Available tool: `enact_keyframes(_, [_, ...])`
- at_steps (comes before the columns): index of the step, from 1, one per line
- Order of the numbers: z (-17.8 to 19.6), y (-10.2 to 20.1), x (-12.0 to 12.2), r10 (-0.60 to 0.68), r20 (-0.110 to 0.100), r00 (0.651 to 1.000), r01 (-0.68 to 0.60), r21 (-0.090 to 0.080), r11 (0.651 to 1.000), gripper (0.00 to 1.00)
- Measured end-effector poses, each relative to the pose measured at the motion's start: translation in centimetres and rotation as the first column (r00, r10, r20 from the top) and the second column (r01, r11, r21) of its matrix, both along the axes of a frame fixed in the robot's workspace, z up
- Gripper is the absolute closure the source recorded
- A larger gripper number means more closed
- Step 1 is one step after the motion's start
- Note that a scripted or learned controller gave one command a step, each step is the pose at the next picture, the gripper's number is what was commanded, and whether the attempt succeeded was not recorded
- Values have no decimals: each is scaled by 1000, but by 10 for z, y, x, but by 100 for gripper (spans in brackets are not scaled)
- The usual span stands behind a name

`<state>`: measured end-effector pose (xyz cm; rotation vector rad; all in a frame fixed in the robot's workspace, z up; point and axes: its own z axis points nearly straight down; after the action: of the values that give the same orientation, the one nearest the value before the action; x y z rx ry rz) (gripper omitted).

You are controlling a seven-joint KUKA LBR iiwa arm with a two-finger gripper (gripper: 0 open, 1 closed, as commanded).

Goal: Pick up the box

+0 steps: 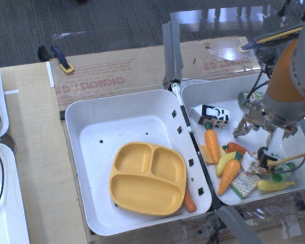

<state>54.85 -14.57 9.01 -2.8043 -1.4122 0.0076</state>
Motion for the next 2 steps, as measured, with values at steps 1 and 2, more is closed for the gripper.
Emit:
enact_keyframes(1, [2, 6, -70, -5, 7, 1000, 5, -1, 1000, 0])
enact_keyframes(2, [101, 72, -63, 12, 2, 1000, -12, 0, 1000, 0])
